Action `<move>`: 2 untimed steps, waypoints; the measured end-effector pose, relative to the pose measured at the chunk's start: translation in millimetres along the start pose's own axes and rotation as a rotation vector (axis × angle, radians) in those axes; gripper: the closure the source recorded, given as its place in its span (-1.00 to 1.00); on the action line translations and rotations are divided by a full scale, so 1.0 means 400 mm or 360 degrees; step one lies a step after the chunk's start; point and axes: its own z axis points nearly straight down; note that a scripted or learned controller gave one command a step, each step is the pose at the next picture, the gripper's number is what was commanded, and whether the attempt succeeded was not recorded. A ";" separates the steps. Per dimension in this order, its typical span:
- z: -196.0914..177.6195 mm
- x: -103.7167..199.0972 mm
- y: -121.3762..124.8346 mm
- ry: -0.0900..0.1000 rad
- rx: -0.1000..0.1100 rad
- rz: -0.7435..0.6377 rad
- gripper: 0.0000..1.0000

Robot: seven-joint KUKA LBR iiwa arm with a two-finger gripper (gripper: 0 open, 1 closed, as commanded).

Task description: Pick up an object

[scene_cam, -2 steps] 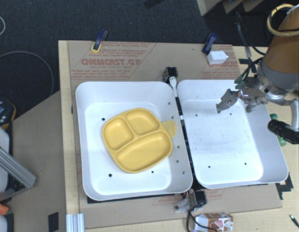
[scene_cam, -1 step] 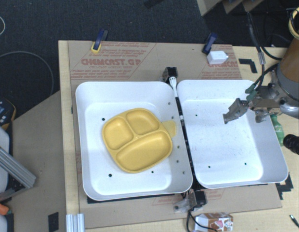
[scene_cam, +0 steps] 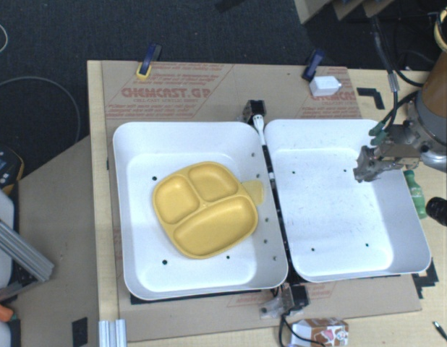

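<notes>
A yellow divided plate point(scene_cam: 205, 209) with three compartments lies in the left bin point(scene_cam: 129, 194), slightly tilted, its right rim near the bin's right wall. My gripper point(scene_cam: 369, 166) hangs over the right bin point(scene_cam: 332, 223), near its far right side, well apart from the plate. Nothing shows between its fingers.
A green object point(scene_cam: 415, 191) lies just outside the right bin's right wall, below the wrist. A white block point(scene_cam: 325, 86) and clamps point(scene_cam: 146, 62) sit on the cardboard at the back. Cables run along the gap between the bins.
</notes>
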 end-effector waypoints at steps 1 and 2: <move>0.042 0.284 -0.009 0.0008 0.0013 -0.0018 1.00; -0.058 0.274 -0.019 0.0002 -0.0002 0.0000 1.00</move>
